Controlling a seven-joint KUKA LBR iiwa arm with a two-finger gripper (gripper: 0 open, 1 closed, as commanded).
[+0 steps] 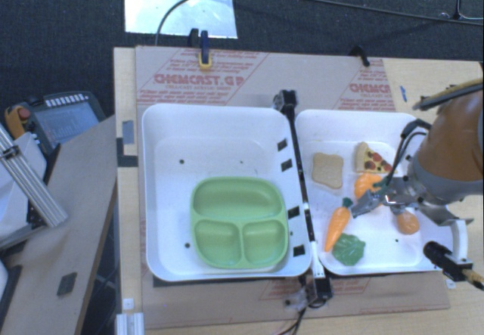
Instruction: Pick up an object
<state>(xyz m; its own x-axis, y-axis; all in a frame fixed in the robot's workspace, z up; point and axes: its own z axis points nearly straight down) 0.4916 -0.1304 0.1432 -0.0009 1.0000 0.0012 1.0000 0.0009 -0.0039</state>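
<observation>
Single fixed camera above bench, angled down at a slant. Both white bins [219, 118] fully in frame; arm [454, 152] enters from view's right.

You have the gripper [370, 203] in the right bin [333, 123] | carrot [337, 225] just left and nearer you | broccoli [349, 249] beyond the carrot's near end | bread slice [327, 170] left and behind | pizza slice [371, 156] directly behind | divided tray [239, 221] well left, in the left bin [212, 125]
</observation>
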